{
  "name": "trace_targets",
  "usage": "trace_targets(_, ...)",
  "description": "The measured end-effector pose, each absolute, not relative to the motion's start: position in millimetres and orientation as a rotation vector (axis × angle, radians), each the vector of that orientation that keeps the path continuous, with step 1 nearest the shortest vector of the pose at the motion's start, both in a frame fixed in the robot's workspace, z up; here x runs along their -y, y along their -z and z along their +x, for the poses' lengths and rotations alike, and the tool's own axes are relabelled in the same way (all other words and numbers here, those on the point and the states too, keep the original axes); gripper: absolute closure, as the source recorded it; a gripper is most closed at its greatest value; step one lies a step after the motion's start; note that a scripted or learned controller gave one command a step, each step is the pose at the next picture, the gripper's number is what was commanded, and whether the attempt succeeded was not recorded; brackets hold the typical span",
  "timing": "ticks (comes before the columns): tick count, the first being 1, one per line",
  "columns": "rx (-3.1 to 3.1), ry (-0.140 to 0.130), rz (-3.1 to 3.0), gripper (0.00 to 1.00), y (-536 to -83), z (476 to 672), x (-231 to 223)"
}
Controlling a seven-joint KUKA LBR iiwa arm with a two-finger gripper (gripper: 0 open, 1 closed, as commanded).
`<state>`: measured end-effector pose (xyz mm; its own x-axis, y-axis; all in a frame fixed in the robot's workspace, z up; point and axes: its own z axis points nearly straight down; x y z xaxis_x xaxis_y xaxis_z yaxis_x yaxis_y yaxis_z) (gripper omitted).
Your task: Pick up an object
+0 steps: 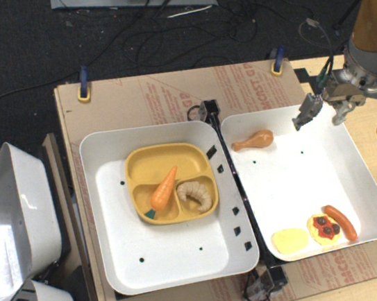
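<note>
Camera view: carrot (164, 188) and shrimp (196, 195) in yellow plate (149, 162).

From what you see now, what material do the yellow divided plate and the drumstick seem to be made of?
The yellow divided plate looks like moulded plastic: one even colour, rounded compartment ridges, a soft matte sheen. The drumstick in the right bin seems to be toy plastic or rubber: smooth, uniformly orange-tan, without real food texture. The picture cannot settle hard or soft.
</note>
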<state>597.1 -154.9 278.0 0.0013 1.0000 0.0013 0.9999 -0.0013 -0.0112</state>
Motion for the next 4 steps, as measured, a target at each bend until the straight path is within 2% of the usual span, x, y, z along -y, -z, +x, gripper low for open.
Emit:
trace_targets(1,2.223,-0.001,-2.22,0.0,-284.5,599.0,154.5)
trace_targets(2,2.219,-0.004,-2.219,0.0,-238.8,597.4,147.4)
trace_targets(4,2.216,-0.006,-2.22,0.0,-112.3,597.9,145.3)
